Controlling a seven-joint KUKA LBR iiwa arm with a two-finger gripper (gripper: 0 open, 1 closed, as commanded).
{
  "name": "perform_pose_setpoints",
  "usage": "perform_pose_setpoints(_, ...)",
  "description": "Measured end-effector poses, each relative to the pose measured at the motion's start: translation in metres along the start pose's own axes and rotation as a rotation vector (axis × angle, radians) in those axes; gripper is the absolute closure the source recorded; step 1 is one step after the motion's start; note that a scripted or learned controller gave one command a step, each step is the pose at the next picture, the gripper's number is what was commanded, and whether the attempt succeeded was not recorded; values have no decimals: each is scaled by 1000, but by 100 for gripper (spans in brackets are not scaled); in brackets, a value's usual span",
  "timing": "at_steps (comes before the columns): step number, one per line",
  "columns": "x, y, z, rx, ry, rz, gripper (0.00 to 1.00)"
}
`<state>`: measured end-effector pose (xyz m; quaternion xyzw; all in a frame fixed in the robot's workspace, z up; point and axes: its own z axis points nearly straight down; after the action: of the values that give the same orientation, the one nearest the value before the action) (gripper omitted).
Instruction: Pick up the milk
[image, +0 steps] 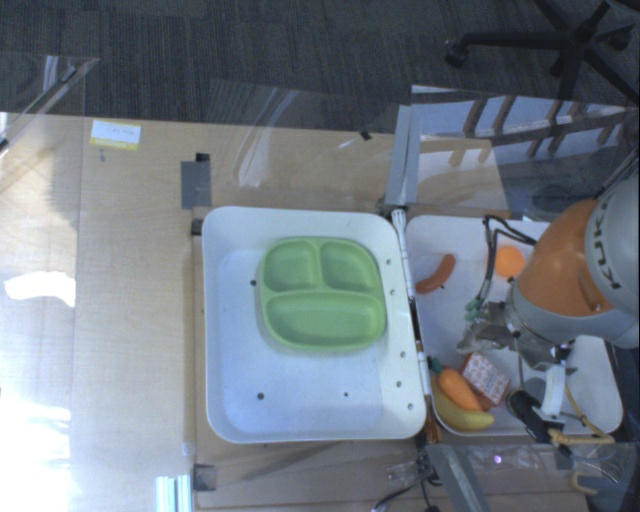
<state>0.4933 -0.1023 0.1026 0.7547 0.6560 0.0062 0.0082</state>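
1. The grey arm (585, 275) with its orange band reaches over the right bin (425, 232); its gripper (487, 335) hangs low inside; whether the fingers are apart or together cannot be told.
2. The left bin (225, 400) holds a green divided plate (322, 295).
3. What may be the milk (487, 377), a small patterned carton, lies just below the gripper; a carrot (458, 386) and banana (462, 416) touch it.
4. A sausage (435, 273) lies apart, higher up.

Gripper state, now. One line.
Gripper: low in the right bin, above the small carton; whether it is open, closed or holding anything cannot be told.
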Motion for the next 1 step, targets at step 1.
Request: perform_pose_setpoints(1, 67, 24, -110, 14, 2, -17, 100)
